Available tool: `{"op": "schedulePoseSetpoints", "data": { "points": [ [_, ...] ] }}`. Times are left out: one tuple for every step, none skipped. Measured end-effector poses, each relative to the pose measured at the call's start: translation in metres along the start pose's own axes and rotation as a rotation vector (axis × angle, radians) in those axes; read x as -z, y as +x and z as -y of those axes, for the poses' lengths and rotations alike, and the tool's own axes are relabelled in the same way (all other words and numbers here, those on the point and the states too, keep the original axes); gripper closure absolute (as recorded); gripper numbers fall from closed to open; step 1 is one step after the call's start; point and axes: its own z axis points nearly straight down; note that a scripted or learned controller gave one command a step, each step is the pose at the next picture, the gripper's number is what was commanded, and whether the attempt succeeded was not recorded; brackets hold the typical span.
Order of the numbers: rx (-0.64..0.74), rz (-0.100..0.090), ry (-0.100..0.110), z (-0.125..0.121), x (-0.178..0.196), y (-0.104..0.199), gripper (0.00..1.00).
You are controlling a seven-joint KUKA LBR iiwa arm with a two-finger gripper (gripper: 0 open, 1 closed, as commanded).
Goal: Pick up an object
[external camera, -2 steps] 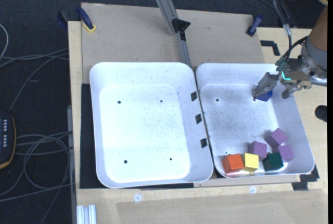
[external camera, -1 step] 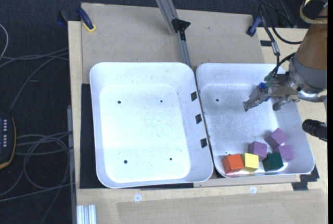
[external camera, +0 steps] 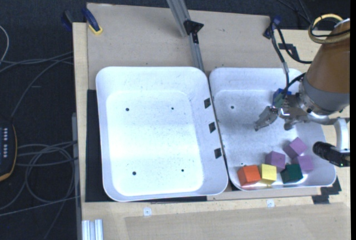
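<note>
The wooden bench (external camera: 139,27) carries two shallow white bins side by side. The left bin (external camera: 153,133), far out beyond the gripper's fingertips, shows a speckled white floor with a few small dark dots. The right bin (external camera: 245,88) lies under the gripper.

The arm (external camera: 331,74) comes in from the right side of the view, its orange band broad above the grey wrist. A metal pole (external camera: 178,2) slants across the bench well up and away from the gripper, ending near the seam between the two bins.

The gripper (external camera: 271,120) hangs over the middle of the right bin, pointing toward the left bin. Its two fingers (external camera: 264,120) appear slightly parted with nothing between them, and they sit apart from every block.

All the blocks are clustered in the near right corner of the right bin, below and behind the gripper. The orange block (external camera: 250,174) sits farthest along the front wall, just beside the yellow block (external camera: 269,172). A purple block (external camera: 275,158) lies just behind the yellow one, the closest block to the fingertips. The green block (external camera: 291,173) sits next to the yellow one, with another purple block (external camera: 305,163) touching its far side. A third purple block (external camera: 297,146) rests alone, nearer the wrist.
</note>
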Motion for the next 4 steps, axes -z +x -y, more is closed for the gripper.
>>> {"op": "schedulePoseSetpoints", "data": {
  "points": [
    [0.000,0.000,0.001,0.004,-0.043,0.001,0.00],
    [0.001,0.001,-0.009,0.002,-0.030,0.001,1.00],
    [0.002,0.004,-0.013,0.000,0.014,0.002,1.00],
    [0.002,0.003,-0.012,-0.001,0.042,0.003,1.00]
  ]
}}
